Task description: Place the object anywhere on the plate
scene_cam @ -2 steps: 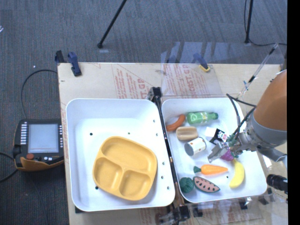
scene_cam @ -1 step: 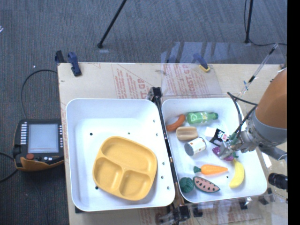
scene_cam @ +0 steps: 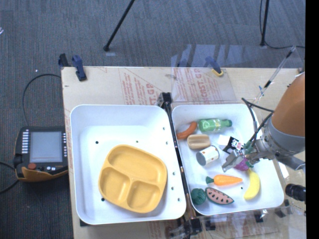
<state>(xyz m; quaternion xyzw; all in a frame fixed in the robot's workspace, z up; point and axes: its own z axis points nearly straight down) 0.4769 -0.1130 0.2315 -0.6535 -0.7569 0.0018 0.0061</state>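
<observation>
In the right-hand bin (scene_cam: 249,114), the gripper (scene_cam: 234,159) hangs low over the toy food, the grey arm (scene_cam: 289,128) with its orange band reaching in from the right edge of the view. Whether its jaws are open or closed cannot be told from here, and nothing can be seen between them. A purple item (scene_cam: 242,165) lies just at the gripper's tip, partly hidden, so its kind cannot be made out. Just below the gripper lie a carrot (scene_cam: 227,180) and, to its right, a yellow banana (scene_cam: 252,185). A watermelon slice (scene_cam: 219,196) sits near the front wall of the bin, with a dark green vegetable (scene_cam: 199,195) just beside it on the left. Left of the gripper stands a small white cup (scene_cam: 208,155) on its side, touching or nearly touching a bread roll (scene_cam: 198,141). Further back lie an orange sausage-like piece (scene_cam: 187,130) and a green bottle (scene_cam: 214,125). A small black-and-white card (scene_cam: 233,144) rests near the gripper's upper side. The yellow plate (scene_cam: 132,178), divided into three compartments, sits in the left-hand bin (scene_cam: 89,123), well apart from the gripper, with nothing on it. A control pendant (scene_cam: 42,152) lies on the floor left of the bench.
</observation>
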